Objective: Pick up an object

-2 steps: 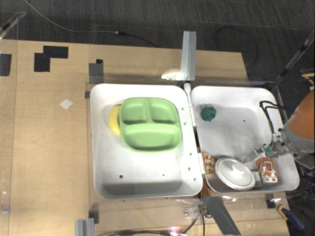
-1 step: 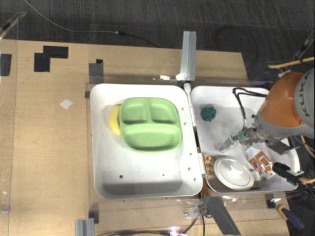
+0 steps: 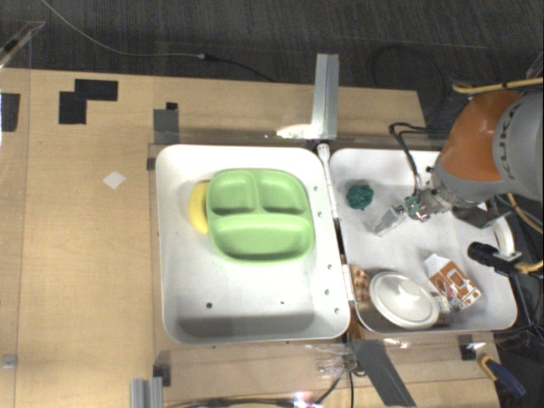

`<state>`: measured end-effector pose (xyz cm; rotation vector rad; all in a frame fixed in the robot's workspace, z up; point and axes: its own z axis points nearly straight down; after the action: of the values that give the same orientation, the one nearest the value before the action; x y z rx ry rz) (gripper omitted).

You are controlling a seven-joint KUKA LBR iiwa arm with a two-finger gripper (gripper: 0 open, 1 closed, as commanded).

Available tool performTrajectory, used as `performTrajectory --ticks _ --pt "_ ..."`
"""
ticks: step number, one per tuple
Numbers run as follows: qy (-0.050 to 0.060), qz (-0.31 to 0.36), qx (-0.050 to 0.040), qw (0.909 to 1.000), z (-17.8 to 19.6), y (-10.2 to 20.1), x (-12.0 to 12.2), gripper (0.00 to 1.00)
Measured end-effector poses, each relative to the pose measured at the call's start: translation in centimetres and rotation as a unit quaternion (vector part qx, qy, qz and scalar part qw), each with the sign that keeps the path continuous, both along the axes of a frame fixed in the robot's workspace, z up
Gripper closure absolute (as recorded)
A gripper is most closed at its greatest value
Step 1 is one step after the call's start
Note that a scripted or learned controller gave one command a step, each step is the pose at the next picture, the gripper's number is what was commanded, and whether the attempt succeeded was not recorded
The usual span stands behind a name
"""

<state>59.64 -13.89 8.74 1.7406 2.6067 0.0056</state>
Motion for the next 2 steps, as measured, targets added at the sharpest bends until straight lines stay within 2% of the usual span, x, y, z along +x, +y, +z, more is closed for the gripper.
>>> performTrajectory --ticks 1,2 --pt "0.002 -0.042 0.0000 0.9991 9.6 -3.8 -5.0 0.00" --pt "0.004 -0.099 0.0011 0.9951 2.1 -6.4 -10.8 0.00"
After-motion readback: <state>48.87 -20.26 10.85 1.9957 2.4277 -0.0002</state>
